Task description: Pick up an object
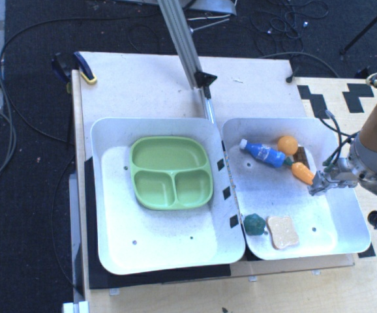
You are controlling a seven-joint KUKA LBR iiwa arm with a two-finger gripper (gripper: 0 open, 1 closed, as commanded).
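Now my gripper hangs low in the right white bin | I cannot tell how it is set | small orange carrot-shaped toy lies just beside me, up and left, long way slanting | blue plastic bottle past it | floor near me bare, room to close.

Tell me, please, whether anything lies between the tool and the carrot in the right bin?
Nothing visible does. The tool sits just right of the carrot, with bare bin floor between them. The blue bottle and orange ball lie on the carrot's far side, left and above.
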